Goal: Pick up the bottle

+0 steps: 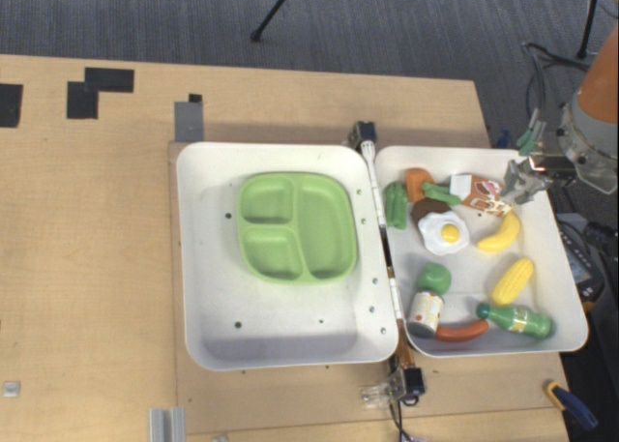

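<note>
- Step in hand: approach. The tool (527, 177) sits at the far right corner of the right bin (571, 280), over the rim, with nothing between its fingers. Whether they are apart or together I cannot tell; too small and dark against the bin edge.
- The bottle (519, 320) lies on its side in the near right part of the right bin: green body, yellow label band, neck pointing left toward a red sausage (457, 332) just beside it. Well apart from the tool.
- Between tool and bottle: a banana (500, 234) and a corn cob (512, 280). The cob lies just above the bottle, near it.
- Other clutter in that bin: fried egg (444, 232), a small can (425, 311), a green pepper piece (434, 279), a green pod (396, 205) by the left wall.
- Next move, as I judge it: travel toward the near side of the bin, stop above the bottle's body, turn the fingers across its short width, then descend. Risk: nudging the cob or the bin's near wall, or the round body rolling away.
- Left bin (208, 334) holds a green divided plate (294, 226).
- Surface: pale wooden table (87, 276) with black tape marks at far left. 
- Room: grey carpet beyond, a dark stand leg crossing it, cables at the right.
</note>
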Tool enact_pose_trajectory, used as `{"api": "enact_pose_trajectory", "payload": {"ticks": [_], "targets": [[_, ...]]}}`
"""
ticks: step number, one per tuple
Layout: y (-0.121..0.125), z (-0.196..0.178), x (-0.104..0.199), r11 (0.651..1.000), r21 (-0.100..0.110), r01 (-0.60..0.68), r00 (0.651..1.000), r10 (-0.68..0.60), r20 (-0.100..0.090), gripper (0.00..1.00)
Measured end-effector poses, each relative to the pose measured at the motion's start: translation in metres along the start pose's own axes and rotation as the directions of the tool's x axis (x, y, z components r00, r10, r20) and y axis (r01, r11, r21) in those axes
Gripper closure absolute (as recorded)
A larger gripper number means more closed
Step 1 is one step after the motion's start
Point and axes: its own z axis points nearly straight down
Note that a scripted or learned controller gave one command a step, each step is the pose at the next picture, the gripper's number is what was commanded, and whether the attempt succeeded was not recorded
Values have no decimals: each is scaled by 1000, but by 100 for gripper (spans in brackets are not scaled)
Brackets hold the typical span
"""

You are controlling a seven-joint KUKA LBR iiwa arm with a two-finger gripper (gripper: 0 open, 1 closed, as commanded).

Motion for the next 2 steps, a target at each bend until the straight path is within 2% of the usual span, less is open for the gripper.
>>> {"api": "enact_pose_trajectory", "payload": {"ticks": [1, 2], "targets": [[-46, 41, 43, 984, 1, 180, 984, -180, -1, 100], [-72, 52, 102, 973, 3, 231, 973, -231, -3, 100]]}}
